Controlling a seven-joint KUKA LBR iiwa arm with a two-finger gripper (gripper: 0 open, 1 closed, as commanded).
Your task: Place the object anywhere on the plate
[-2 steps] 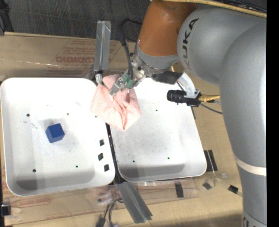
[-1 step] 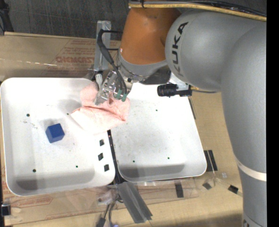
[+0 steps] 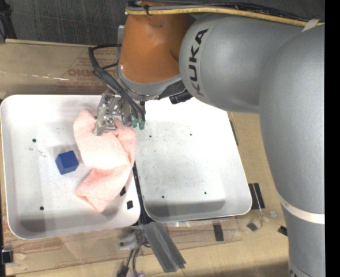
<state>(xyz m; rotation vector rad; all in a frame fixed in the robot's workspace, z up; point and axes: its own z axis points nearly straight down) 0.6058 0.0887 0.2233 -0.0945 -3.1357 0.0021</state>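
Note:
A crumpled pink cloth (image 3: 105,161) lies in the left white bin (image 3: 20,154), reaching from its upper middle down to the divider between the bins. A small blue cube (image 3: 67,162) rests on the bin floor just left of the cloth. My gripper (image 3: 108,122) hangs below the orange wrist band and comes down on the cloth's upper end, touching or nearly touching the fabric. Its tip is partly buried in the folds.
The right white bin (image 3: 187,166) sits against the left one, with dark specks on its floor. The big grey arm covers the right side and the top of the view. Cardboard lies under both bins.

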